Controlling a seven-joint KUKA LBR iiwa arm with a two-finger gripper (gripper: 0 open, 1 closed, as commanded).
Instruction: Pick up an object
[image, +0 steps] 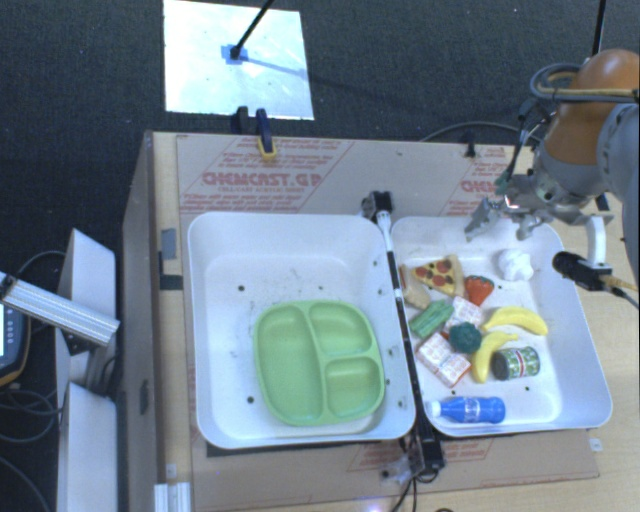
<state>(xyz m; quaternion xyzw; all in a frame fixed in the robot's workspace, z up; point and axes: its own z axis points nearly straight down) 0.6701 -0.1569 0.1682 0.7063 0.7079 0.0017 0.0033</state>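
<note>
Green divided plate (320, 362) lying in left bin (215, 300). Crowded into right bin (585, 385): pizza slice (438, 272), strawberry (479, 289), two bananas (505, 335), tin can (516, 362), blue bottle (468, 409), white ball (515, 264). Poised over right bin's far edge, hand (505, 212) with fingers spread, gripping nothing, just beside white ball.

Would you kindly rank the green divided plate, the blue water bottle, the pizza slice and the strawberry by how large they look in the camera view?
1. green divided plate, by far the largest
2. blue water bottle and pizza slice, too alike to rank
3. strawberry, the smallest
</note>
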